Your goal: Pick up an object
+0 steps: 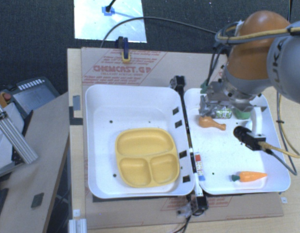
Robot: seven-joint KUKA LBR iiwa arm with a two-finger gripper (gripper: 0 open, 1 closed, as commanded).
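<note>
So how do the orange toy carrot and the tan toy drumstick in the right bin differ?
The orange toy carrot is brighter, with a green stub end; the tan toy drumstick is duller, all one colour. The carrot lies near the bin's front edge, away from the gripper; the drumstick lies just below it. Both lie flat in the right white bin.

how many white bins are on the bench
2. The left bin holds a yellow tray. The right bin holds a carrot, with the arm over its far end.
</note>
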